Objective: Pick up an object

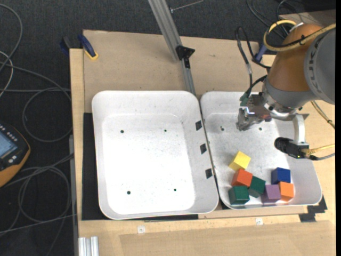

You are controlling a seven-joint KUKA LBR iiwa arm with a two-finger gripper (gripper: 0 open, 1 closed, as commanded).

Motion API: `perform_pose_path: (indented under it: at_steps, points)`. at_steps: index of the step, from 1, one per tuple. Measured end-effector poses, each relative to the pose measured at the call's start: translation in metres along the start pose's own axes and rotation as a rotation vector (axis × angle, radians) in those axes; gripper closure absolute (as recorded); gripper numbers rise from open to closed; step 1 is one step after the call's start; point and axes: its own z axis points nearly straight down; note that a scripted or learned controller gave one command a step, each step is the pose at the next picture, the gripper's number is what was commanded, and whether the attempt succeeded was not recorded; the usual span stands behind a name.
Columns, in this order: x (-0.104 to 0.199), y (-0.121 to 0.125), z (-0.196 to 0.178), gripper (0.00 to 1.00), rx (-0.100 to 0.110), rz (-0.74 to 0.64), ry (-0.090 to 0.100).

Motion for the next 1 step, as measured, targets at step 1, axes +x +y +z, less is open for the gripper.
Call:
perform_pose_path:
  at_steps: [1]
  points:
    - [-0.0031,0.0046,-0.0446,1.00,-0.001,-0.002,0.000]
